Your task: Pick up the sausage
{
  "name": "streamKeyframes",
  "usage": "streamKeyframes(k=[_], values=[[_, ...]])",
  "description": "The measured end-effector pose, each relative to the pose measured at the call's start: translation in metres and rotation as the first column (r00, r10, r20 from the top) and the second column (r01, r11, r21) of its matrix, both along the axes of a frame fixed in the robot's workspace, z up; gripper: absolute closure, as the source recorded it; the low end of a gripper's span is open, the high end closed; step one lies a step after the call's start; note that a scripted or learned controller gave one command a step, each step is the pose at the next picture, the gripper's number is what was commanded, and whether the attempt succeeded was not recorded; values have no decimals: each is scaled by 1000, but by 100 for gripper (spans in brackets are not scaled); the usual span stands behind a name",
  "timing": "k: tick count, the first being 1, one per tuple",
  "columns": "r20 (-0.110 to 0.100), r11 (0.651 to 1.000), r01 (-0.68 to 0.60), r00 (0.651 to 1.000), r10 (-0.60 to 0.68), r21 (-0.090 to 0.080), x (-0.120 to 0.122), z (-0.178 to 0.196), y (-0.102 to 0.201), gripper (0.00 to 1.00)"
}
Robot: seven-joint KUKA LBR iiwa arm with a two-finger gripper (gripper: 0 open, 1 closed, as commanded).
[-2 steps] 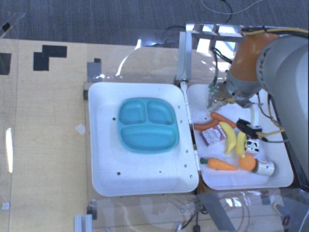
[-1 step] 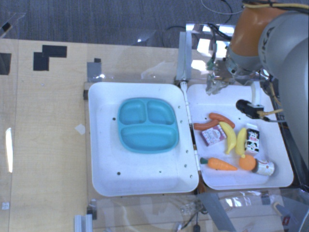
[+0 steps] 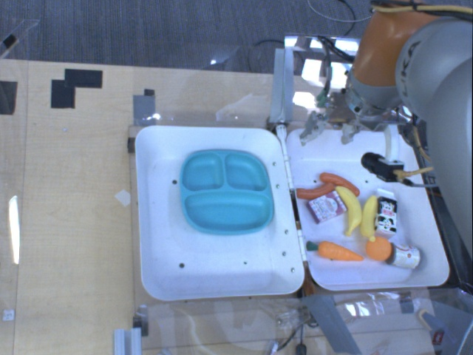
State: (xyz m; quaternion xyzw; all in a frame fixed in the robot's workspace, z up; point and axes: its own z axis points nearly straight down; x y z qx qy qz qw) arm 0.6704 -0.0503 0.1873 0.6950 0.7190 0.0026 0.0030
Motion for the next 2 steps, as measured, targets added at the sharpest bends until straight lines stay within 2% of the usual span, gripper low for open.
streamKeyframes(k=[1,2], values=[[-2,997,83,997,-83,1,-33,36,13,0],[-4,993,116,993,-116,0,-46,-38,-45,0]])
